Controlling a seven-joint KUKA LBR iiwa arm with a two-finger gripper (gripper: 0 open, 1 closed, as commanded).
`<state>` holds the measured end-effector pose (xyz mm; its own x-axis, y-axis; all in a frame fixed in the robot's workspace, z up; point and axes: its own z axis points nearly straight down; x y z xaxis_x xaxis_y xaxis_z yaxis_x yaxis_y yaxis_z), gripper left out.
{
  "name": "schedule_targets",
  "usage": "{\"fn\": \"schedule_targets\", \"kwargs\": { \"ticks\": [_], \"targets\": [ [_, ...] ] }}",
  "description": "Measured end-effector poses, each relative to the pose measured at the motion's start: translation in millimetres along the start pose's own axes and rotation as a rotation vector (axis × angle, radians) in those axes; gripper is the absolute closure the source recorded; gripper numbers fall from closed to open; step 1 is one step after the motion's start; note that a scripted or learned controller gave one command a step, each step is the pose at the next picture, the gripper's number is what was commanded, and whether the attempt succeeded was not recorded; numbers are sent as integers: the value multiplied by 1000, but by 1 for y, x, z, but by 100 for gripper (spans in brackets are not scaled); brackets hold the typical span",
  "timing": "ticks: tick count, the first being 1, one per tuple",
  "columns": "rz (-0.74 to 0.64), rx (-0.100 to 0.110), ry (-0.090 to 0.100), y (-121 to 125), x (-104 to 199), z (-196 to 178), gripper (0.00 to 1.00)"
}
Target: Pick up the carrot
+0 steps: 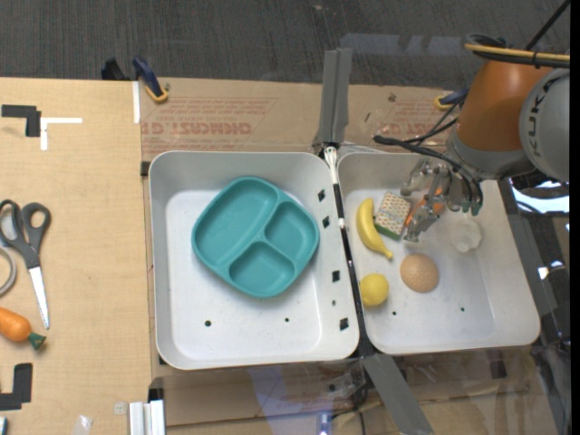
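Inside the right bin (507, 329), gripper (419, 227) clamps an orange carrot (423, 210); "KUKA" partly readable on arm (535, 120).

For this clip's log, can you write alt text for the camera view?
The gripper hangs low over the right bin beside a banana, lemon, egg and a small speckled block. The left bin holds a teal divided plate. Outside the bins at far left lie a carrot and scissors.

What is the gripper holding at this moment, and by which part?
It cannot be told. The gripper hangs low in the right bin, with something orange at its tip, but a hold is not clear.
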<state>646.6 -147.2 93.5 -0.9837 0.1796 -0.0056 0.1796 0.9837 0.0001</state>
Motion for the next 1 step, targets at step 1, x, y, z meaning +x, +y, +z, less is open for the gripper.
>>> {"fn": "schedule_targets", "kwargs": {
  "ticks": [1],
  "targets": [
    [16,0,3,13,69,0,0]
  ]
}}
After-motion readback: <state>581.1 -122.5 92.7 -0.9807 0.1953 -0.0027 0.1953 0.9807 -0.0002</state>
